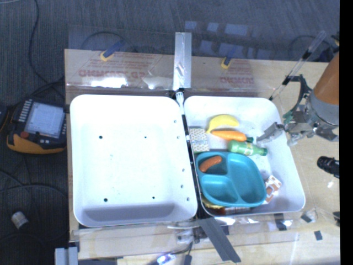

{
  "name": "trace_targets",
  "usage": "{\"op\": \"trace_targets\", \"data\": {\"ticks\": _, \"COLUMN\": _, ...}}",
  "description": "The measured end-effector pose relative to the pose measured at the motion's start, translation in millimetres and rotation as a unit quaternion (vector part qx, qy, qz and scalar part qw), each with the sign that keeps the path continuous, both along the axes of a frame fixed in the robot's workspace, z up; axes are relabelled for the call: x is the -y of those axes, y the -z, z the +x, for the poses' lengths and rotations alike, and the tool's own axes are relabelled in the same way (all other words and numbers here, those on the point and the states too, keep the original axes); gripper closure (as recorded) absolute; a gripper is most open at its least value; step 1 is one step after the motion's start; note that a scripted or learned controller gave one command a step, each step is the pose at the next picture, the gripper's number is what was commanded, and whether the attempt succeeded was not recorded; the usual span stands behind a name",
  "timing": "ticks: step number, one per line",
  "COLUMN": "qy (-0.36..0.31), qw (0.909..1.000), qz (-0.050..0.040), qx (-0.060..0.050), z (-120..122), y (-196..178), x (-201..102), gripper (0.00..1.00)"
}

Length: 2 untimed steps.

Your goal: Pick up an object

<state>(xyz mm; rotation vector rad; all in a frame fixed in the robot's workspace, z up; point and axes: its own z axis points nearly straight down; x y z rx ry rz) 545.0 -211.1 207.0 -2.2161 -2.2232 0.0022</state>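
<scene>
The right bin (249, 106) holds several objects. A yellow banana-like piece (222, 122) lies at the back, with an orange carrot (227, 135) just in front of it and a green bottle (246, 147) on its side. A blue divided tray (234, 181) fills the front of the bin, with an orange-red sausage (211, 163) in its left compartment. A patterned white packet (198, 139) lies by the bin's left wall. My gripper (274, 131) hangs over the bin's right side, just right of the green bottle, with nothing seen in it.
The left bin (127, 159) stands beside the right one. A small printed packet (273, 187) is wedged between the blue tray and the right wall. A handheld pendant (38, 125) lies left of the bench. Cables and brackets crowd the right edge near the arm (325, 98).
</scene>
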Motion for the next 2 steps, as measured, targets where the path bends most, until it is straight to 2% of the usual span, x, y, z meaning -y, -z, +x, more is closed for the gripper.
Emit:
{"op": "trace_targets", "data": {"ticks": 1, "qy": 0.038, "qw": 0.9993, "qz": -0.0009, "qx": -0.001, "z": -0.5, "y": 42.1, "x": 3.1, "gripper": 0.0}}
{"op": "trace_targets", "data": {"ticks": 2, "qy": -0.028, "qw": 0.9996, "qz": 0.0027, "qx": 0.003, "z": 23.1, "y": 110.0, "x": -1.5, "gripper": 0.0}}
